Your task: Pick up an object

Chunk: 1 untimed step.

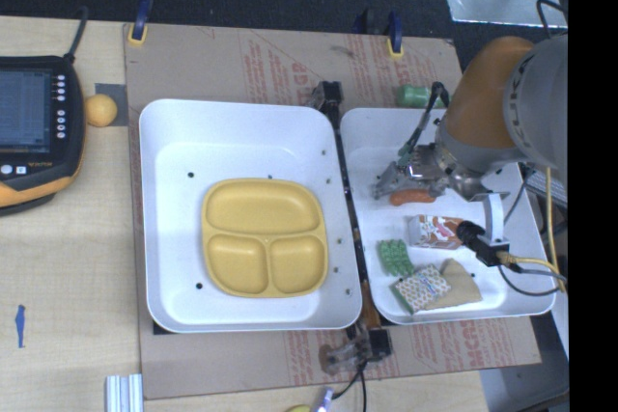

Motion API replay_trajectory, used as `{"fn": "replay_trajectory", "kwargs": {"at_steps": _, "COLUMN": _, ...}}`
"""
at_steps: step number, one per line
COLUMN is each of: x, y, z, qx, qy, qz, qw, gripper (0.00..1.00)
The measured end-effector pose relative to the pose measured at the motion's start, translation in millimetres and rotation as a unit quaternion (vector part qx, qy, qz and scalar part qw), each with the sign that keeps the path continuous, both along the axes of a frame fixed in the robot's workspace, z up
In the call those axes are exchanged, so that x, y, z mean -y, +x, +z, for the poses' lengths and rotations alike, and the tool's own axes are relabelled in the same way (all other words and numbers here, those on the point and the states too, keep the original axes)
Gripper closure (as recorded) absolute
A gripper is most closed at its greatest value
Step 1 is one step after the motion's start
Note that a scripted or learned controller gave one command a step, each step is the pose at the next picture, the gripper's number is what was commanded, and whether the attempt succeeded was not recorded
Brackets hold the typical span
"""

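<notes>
Gripper low in the right bin.
It hung just over an orange carrot-like piece; I couldn't tell its grip.

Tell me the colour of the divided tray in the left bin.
Pale yellow, as the camera view shows: the divided tray lies in the left bin.

My bench is pale wood, with a brown cardboard sheet across the middle. Two white bins sit side by side on it. A teach pendant and an orange ball lie at the left.
</notes>
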State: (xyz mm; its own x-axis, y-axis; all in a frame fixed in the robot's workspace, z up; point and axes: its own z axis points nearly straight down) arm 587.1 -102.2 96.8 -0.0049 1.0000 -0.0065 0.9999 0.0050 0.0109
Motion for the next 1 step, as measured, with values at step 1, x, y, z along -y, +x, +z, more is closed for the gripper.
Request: {"fn": "replay_trajectory", "kwargs": {"at_steps": 1, "x": 16.0, "y": 69.7, "z": 22.4, "qx": -0.006, "qy": 0.0034, "qz": -0.001, "qw": 1.0000, "gripper": 0.00}}
